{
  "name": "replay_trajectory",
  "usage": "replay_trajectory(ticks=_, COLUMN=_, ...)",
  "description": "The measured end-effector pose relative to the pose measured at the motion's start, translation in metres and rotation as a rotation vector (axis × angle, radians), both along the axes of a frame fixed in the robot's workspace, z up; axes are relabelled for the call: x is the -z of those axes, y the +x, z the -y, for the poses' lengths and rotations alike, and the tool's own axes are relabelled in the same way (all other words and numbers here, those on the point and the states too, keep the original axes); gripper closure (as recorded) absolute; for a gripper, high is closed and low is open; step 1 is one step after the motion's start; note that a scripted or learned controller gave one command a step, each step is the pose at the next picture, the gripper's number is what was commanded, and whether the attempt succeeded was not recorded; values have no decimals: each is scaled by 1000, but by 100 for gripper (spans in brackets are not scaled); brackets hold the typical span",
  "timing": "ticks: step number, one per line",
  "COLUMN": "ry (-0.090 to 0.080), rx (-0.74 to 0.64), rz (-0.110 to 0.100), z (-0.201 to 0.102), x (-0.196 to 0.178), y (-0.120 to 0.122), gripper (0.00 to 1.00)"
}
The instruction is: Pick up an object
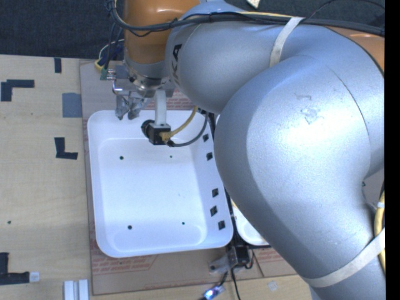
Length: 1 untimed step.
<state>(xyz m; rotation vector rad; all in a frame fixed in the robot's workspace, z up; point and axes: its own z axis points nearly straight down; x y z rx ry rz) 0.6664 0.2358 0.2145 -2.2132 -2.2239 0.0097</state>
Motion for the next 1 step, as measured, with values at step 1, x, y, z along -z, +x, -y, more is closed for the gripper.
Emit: replay_trajectory(ticks=1, ry=4, rx=3, rz=12, z=2, x=-74, y=3, gripper=100)
